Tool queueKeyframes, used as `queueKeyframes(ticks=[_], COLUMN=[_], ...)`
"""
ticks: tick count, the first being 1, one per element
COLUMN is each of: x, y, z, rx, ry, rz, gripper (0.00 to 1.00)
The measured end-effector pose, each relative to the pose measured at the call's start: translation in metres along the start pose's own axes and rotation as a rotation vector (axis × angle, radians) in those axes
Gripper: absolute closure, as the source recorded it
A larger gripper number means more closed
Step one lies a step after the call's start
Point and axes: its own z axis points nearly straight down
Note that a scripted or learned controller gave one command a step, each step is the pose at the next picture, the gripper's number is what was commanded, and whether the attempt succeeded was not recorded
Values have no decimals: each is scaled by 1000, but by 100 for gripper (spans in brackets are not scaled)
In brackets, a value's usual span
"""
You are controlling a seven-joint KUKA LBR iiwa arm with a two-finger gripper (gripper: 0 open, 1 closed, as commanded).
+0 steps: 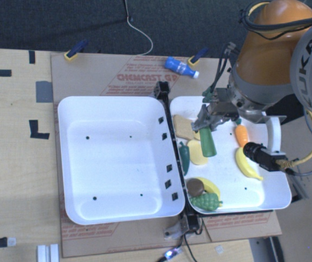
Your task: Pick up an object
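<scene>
Looming over the right bin (276, 198), the gripper (204, 125) is clamping a green cylinder (207, 143) between its fingers (banana (247, 164) lying nearby); grasp looking made, lifting apparently remaining.

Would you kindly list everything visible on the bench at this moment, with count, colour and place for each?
Shallow plastic bins: two, white, side by side on the cardboard sheet.
Cylindrical toy block: one, green, right bin, at the pincer.
Toy carrot: one, orange, right bin, far side.
Toy banana: one, yellow, right bin, right side.
Toy pepper: one, dark green, along the right bin's left wall.
Pale flat pieces: two, cream and yellow, under the green block.
Bumpy toy: one, green, right bin's near edge.
Plastic bottle: one, blue, on the cardboard beyond the bins.
Spring clamps: two, blue and yellow, cardboard's far edge.
Pincer: one, grey, over the right bin.
</scene>
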Motion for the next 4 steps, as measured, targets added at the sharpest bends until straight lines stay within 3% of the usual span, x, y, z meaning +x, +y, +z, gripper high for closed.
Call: queueKeyframes(ticks=[1, 2, 3, 4], x=[81, 77, 106, 106], y=[-16, -15, 8, 10], z=[74, 71, 259, 240], rx=[22, 15, 16, 13], ry=[-1, -3, -5, -3], rz=[-5, 1, 1, 1], gripper=[100, 0, 0, 100])
